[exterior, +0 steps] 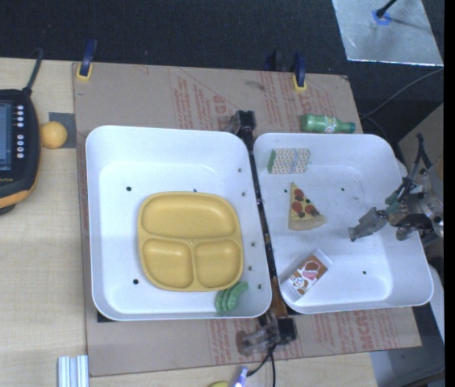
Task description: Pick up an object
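Gripper (373, 222) low over right bin (405, 293), finger state impossible to tell; nothing visibly grasped. Pizza slice (302, 209) nearest, probably the easiest target; carton (306, 276) nearby.

A divided tray (189, 241) lies in the left bin (110, 156); a pizza slice (302, 208) and two packets (290, 160) (306, 275) lie in the right bin (373, 153).

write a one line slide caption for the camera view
Pincer over the right bin near a pizza slice, with a yellow divided tray in the left bin.
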`<control>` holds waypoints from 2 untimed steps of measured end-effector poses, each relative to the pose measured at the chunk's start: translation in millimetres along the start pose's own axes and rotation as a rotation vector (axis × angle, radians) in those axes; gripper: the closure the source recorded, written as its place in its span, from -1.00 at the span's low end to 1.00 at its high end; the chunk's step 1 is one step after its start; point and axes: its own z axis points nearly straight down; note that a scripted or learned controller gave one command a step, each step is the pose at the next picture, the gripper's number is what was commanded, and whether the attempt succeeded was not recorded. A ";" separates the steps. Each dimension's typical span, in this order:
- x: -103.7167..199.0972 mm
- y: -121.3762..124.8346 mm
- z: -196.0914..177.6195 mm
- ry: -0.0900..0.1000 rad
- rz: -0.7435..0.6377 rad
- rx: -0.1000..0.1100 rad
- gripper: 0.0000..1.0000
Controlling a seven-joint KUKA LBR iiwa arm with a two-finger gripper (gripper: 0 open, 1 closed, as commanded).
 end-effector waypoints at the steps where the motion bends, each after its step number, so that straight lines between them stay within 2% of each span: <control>1: 49.6 20.6 81.3 0.000 -0.003 0.002 -1.00; 2: 63.3 74.3 123.8 -0.001 -0.002 0.001 -1.00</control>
